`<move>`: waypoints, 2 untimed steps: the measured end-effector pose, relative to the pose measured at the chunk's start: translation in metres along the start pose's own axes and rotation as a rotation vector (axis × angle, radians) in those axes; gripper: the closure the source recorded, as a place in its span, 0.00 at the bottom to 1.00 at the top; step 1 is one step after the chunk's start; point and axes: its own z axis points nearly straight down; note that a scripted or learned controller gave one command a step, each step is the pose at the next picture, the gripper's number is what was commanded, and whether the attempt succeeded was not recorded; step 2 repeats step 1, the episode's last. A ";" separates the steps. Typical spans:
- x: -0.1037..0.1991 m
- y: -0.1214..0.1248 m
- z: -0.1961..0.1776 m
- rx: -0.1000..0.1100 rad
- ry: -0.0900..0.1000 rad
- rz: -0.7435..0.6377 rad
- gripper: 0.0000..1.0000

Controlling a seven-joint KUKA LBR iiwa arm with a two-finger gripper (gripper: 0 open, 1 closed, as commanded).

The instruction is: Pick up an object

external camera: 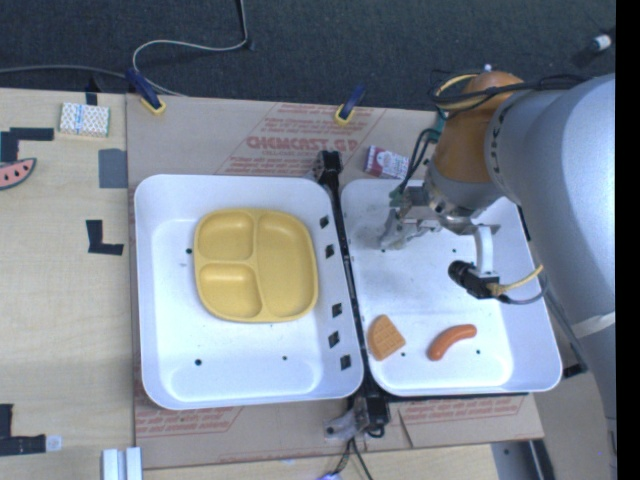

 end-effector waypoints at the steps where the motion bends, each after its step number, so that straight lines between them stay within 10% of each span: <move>1: 0.000 0.000 0.000 0.000 0.000 0.000 0.00; 2: 0.000 0.000 0.000 0.000 0.000 0.000 0.00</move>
